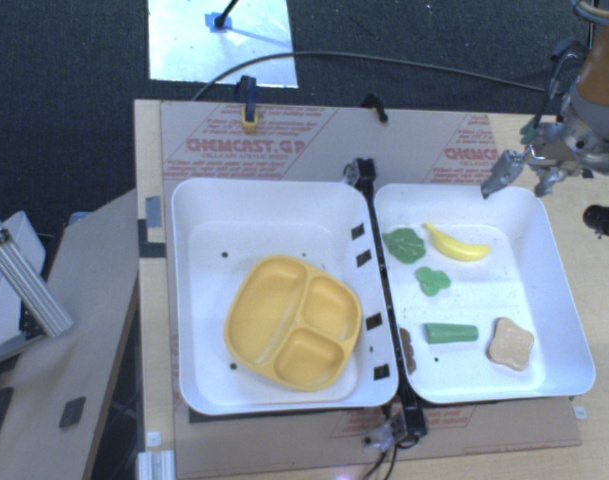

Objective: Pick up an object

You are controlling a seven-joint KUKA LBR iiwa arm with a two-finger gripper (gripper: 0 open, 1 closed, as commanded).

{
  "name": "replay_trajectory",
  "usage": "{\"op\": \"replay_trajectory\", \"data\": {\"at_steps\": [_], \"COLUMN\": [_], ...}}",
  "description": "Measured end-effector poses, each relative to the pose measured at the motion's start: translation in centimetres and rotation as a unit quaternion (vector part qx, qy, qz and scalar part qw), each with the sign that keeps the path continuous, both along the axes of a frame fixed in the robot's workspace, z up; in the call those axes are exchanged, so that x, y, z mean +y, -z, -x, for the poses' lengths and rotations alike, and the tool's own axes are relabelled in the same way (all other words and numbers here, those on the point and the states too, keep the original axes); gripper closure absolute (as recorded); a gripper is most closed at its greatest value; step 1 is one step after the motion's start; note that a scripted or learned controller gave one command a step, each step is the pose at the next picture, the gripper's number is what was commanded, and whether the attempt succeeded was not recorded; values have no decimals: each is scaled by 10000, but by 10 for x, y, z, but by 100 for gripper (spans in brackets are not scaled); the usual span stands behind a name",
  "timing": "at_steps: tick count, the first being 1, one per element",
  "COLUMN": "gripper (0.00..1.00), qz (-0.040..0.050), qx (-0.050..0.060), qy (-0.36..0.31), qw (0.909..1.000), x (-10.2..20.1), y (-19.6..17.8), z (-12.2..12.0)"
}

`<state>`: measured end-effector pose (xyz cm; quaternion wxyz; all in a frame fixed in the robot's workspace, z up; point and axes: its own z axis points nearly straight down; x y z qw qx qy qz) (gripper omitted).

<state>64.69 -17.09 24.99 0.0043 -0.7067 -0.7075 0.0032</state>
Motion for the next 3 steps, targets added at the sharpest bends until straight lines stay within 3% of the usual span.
{"op": "replay_trajectory", "data": {"at_steps": [1, 3], "gripper": [0, 0], "qz": [12, 6], "qx": [-62, -48], "qy": [-12, -17], "qw": [10000, 10000], "x": [1, 15], "y": [-8, 89], "z": [-2, 10]}}
